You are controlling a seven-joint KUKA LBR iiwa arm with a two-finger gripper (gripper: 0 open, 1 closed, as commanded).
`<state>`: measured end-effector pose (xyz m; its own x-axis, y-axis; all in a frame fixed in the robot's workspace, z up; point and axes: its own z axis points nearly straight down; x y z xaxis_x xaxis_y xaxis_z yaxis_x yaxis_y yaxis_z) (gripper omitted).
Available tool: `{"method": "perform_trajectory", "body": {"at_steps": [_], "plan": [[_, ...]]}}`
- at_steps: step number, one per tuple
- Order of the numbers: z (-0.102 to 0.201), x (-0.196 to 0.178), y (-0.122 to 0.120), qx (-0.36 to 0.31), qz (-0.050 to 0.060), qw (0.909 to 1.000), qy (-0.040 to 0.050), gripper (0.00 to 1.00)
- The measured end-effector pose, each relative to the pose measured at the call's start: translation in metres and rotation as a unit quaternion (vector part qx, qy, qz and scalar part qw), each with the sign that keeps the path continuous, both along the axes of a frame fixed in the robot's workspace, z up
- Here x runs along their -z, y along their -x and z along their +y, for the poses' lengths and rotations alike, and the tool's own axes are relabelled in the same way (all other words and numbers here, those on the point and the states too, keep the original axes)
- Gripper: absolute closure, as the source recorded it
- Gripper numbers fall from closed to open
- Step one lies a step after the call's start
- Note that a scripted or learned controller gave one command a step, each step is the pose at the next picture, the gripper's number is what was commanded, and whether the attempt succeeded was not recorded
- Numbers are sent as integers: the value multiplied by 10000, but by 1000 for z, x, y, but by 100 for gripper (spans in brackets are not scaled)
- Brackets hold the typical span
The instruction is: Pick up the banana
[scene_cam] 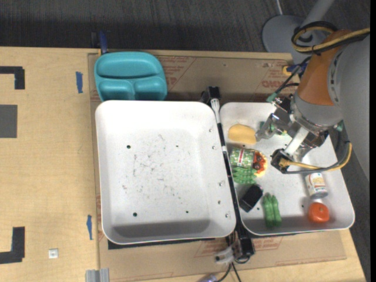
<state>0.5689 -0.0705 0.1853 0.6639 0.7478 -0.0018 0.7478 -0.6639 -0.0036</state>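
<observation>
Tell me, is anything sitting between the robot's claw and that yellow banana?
No. In the camera view, bare white bin floor separates the gripper from the banana to its left.

Two white bins [158, 228], one teal tray [130, 75]

A tan cardboard-covered bench [47, 157] carries two shallow white bins side by side. The left bin [158, 169] is the larger; the right bin [343, 213] touches it along a shared edge. Just beyond the left bin's far edge sits a teal divided tray [130, 75]. Bits of blue tape [79, 82] mark the bench's left part.
</observation>
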Motion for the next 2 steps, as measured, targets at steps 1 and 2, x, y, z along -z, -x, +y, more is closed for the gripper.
{"method": "perform_trajectory", "body": {"at_steps": [1,2], "plan": [[101,1,16,-1179,-1,9930,-7,0],[151,1,72,-1771,0,9842,-6,0]]}}
